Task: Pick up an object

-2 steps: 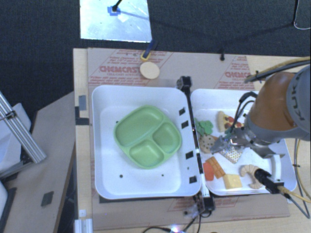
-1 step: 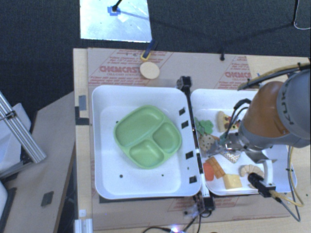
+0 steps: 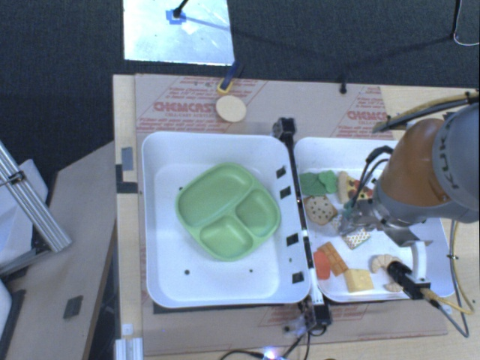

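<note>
Two white bins sit side by side on the tabletop (image 3: 127, 223); we read "CHEMCAST" in red on the protective sheet (image 3: 187, 96) behind them. Left bin (image 3: 161, 276) holds a green divided plate (image 3: 227, 211) with open floor all round it. Right bin (image 3: 442, 276) holds toy food: green leaf (image 3: 321, 181), speckled cookie (image 3: 321, 211), checkered piece (image 3: 358, 238), orange pieces (image 3: 328, 261), yellow block (image 3: 358, 280), tan pastry (image 3: 384, 262). Claw (image 3: 352, 217) is low among the food near the cookie; we cannot tell its state, the arm (image 3: 420, 175) hides it. Round wooden disc (image 3: 231, 109) lies behind the bins.
</note>
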You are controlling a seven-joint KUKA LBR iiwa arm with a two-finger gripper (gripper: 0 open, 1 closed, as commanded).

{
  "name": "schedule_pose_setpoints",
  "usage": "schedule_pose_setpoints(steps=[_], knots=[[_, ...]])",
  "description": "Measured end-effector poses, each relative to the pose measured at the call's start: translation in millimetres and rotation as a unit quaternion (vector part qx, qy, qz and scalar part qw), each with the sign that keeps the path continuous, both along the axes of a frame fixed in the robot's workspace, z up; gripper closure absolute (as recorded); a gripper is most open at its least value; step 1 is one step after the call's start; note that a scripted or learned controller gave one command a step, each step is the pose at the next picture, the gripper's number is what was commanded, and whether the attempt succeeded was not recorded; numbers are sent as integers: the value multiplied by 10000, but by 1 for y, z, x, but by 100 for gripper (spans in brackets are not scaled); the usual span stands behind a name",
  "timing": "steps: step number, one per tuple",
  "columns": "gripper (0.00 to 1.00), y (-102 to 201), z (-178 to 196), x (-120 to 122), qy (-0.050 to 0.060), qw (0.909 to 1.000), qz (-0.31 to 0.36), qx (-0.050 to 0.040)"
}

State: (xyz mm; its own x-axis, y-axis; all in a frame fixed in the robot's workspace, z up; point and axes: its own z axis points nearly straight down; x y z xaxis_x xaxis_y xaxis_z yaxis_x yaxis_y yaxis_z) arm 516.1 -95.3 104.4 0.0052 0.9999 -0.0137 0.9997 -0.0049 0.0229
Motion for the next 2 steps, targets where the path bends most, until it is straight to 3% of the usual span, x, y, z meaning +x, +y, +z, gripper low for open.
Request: schedule_pose_setpoints(steps=[1,2], knots=[[100,11,52,2,89,9999,50,68],[100,15,109,12,77,9999,54,64]])
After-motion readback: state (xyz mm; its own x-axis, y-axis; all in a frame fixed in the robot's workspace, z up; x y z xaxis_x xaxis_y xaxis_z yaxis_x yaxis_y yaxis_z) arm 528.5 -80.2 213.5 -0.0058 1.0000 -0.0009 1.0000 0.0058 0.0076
